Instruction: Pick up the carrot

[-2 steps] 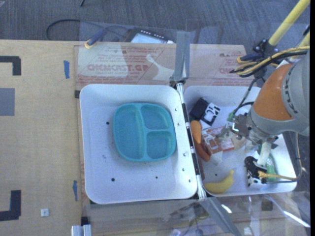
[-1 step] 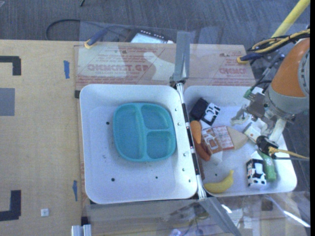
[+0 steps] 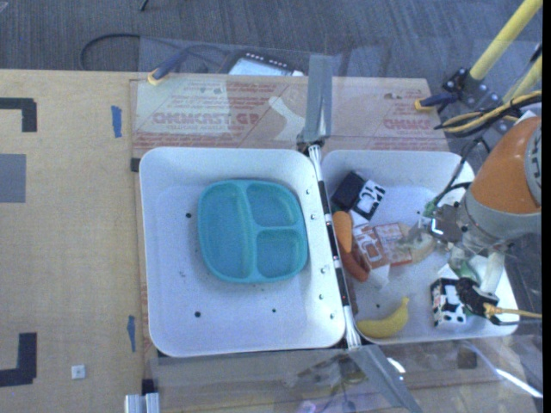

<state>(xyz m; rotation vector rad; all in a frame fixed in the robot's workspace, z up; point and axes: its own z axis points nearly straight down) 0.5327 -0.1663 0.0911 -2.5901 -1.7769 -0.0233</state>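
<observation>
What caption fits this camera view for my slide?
Arm over the right bin; carrot lies by its left wall, banana nearer the front, teal tray in the left bin.

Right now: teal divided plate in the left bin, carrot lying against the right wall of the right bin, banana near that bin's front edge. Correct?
Not quite. The camera view shows the carrot lying against the left wall of the right bin, beside the divider between the bins, not the right wall. The rest stands: the teal divided plate sits in the left bin and the banana lies near the right bin's front edge.
</observation>
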